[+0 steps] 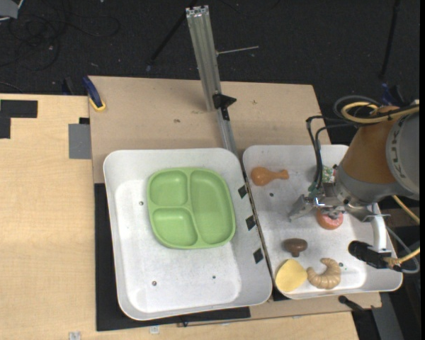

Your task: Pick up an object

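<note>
The gripper (pixel 324 205) hung over a small red-pink toy (pixel 331 220) at three o'clock in the right bin (pixel 269 261); I couldn't tell its state. The toy looked light, rounded and slippery, best pinched across its middle.

Two white bins (pixel 127 289), one green tray (pixel 191 207)

Dark floor (pixel 304 20) with cables (pixel 28 20); tan bench board (pixel 149 112); aluminium post (pixel 205 55).

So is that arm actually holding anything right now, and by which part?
It cannot be told. The tool sits right over a small red object in the right bin, but the grip itself isn't visible.
</note>
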Controlling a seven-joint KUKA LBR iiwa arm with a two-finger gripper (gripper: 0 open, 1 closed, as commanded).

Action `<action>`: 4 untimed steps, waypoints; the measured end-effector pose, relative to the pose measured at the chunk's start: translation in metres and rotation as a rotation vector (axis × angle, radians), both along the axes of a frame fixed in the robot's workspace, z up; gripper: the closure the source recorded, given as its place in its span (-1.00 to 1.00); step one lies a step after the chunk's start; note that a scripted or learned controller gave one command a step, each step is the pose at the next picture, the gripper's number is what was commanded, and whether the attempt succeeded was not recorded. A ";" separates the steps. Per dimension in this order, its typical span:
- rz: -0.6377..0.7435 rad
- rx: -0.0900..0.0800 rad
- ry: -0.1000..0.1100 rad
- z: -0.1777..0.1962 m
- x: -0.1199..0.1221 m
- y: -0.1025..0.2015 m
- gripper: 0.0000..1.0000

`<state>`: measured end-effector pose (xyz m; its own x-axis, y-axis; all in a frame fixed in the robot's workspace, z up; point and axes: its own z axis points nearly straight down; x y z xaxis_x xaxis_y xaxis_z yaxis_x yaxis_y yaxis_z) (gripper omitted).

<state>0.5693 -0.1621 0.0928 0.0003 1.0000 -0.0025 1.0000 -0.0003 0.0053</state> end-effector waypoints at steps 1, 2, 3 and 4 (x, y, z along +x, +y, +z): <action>-0.004 -0.013 -0.014 0.014 0.002 -0.006 1.00; -0.005 0.002 0.004 0.074 -0.004 -0.008 1.00; 0.001 0.001 0.002 0.123 -0.003 -0.008 1.00; 0.005 0.005 0.008 0.122 0.004 0.046 1.00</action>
